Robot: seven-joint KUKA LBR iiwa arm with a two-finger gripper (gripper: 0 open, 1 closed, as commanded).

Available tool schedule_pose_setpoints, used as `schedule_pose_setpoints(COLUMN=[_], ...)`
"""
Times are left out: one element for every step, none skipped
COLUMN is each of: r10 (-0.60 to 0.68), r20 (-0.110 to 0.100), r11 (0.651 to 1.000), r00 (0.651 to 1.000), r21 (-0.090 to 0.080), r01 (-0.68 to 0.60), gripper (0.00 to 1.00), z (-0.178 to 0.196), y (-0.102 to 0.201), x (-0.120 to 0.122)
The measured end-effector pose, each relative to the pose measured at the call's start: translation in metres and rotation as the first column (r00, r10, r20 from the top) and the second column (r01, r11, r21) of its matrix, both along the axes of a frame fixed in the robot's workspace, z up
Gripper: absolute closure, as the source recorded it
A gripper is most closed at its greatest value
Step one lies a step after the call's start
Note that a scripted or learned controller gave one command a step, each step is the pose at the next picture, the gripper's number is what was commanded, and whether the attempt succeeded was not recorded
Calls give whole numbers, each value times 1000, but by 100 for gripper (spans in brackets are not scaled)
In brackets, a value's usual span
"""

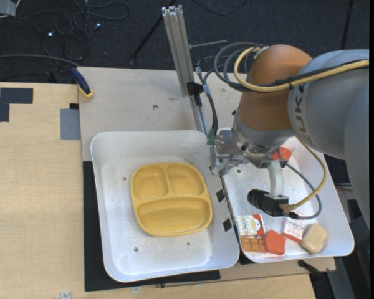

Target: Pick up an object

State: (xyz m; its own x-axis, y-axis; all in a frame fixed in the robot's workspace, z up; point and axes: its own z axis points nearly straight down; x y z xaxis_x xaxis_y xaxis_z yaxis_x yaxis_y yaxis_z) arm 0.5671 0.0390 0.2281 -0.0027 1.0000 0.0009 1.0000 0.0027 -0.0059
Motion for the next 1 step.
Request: schedule_pose_setpoints(r10=[2], r20=[0], r11=[1000], r00=[1000], r21=[0], r01=[-2], gripper=[100], z=[8], y=[53], x=[-24])
